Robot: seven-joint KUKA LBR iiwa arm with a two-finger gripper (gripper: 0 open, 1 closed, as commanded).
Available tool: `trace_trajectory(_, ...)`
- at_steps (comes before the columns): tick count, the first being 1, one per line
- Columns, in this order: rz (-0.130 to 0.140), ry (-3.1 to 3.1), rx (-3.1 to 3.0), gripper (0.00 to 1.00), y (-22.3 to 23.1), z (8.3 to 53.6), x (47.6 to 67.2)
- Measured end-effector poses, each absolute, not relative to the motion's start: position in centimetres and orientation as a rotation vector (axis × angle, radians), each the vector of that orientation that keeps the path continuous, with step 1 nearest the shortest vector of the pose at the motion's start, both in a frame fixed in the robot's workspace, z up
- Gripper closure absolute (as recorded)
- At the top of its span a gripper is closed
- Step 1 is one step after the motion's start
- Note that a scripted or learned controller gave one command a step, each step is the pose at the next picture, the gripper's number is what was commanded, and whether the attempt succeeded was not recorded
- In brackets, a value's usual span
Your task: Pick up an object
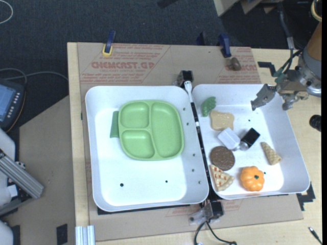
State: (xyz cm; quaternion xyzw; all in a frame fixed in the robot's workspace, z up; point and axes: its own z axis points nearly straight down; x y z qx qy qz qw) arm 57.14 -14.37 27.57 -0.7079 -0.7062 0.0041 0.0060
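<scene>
My claw [273,97] hangs spread wide and holding nothing above the right bin's [295,137] far corner; toy foods, including an orange pumpkin [252,178], await my descent.

Red lettering reading "CHEMCAST" is showing on the brown protective sheet [153,60] covering the table, repeating in rows; the remaining characters are staying too blurred to read.

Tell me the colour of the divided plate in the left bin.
Light green; the divided plate shows plainly in the camera view.
</scene>
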Motion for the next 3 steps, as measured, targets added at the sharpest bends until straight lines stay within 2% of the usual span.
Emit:
trace_trajectory(1,0.0,-2.221,-2.22,0.0,-14.3,28.3,57.3)
trace_trajectory(3,0.006,-2.216,-2.216,0.0,-12.4,16.9,57.2)
